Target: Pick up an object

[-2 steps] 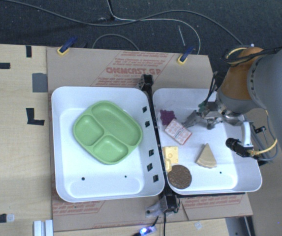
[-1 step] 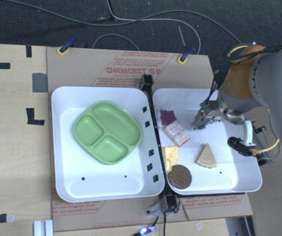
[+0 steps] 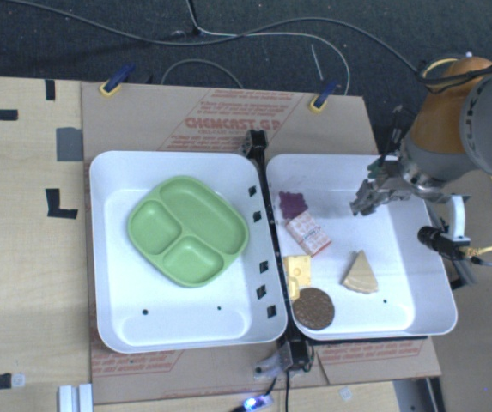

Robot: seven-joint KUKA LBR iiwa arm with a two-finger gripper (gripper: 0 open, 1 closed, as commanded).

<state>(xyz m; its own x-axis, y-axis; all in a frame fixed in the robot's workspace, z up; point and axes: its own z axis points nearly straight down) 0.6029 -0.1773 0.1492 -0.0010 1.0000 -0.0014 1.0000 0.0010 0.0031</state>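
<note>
The right bin (image 3: 417,316) holds a purple piece (image 3: 292,202), a pink-and-white packet (image 3: 308,233), a yellow cheese slab (image 3: 297,273), a round brown cookie (image 3: 313,308) and a tan wedge (image 3: 361,274). My gripper (image 3: 367,201) hangs over the right bin's upper right part, above bare white floor. It is right of the purple piece and up from the tan wedge, apart from both. Nothing shows between its tips.
The left bin (image 3: 108,230) holds a green divided plate (image 3: 187,229). A black divider with clips (image 3: 267,230) runs between the bins. Cardboard (image 3: 220,118) lies under both bins, with cables on the dark floor behind.
</note>
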